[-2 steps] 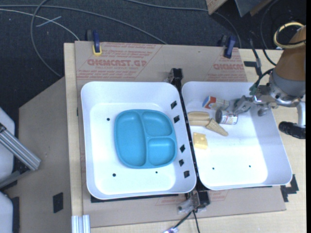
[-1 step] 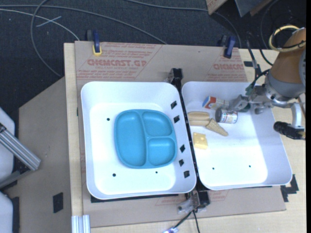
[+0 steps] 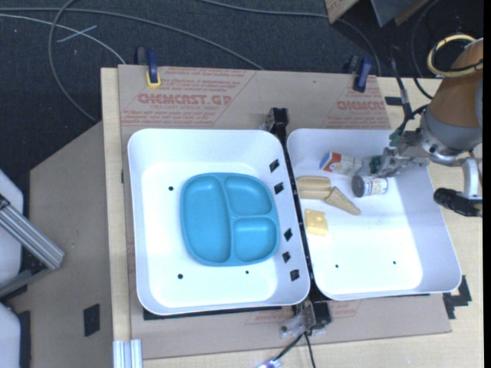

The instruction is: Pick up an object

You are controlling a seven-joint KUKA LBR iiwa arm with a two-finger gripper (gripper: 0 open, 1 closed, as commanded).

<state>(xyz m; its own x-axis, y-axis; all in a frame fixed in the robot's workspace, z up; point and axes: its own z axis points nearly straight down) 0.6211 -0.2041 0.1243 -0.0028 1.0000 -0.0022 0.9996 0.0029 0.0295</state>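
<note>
The gripper [image 3: 390, 162] hung over the right bin [image 3: 406, 267], touching or just above a small jar [image 3: 370, 185] lying on its side; light, stiff, prone to roll, best pinched across its body.

Both bins [image 3: 153, 205] are looking like smooth white plastic, slightly glossy, catching soft light along the rims. The blue plate [image 3: 229, 218] in the left bin is looking like matt-ish molded plastic, smooth, with a faint sheen in its compartments. The bench [image 3: 192, 90] underneath is showing as brown cardboard or masked sheet with red print, dull and papery. In the right bin, the wedge [image 3: 342, 201] and the roll [image 3: 313, 186] are looking like pale unfinished wood, matt; the yellow cube [image 3: 316, 222] is looking spongy. The small jar [image 3: 370, 186] is glinting like metal or foil. The arm [image 3: 456, 113] is showing smooth grey casing, satin finish.
</note>
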